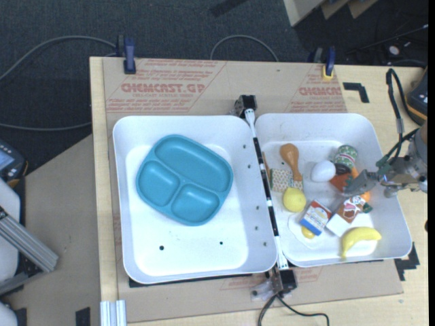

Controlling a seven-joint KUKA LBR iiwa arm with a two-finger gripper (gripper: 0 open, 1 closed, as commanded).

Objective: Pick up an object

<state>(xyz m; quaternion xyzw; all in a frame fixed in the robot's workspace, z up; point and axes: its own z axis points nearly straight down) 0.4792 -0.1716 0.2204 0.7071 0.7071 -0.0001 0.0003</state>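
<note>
The right bin (380,141) holds a heap of toy food. There is a brown wooden spoon (291,156), a white egg (323,171), a green-labelled can (346,156), a yellow lemon (294,200), a small red and yellow carton (314,219), a banana (360,238) and a red and orange piece (351,208). My gripper (366,180) comes in from the right and sits low over the bin's right half. It is just beside a red item (342,181), between the can and the red and orange piece. Its tip is dark and blurred against the toys.
The left bin (129,202) holds a blue divided plate (183,179). A black hinge strip (264,189) runs between the bins. Cables and clamps lie along the bench's far edge. A flat patterned cracker (280,179) lies near the right bin's left wall.
</note>
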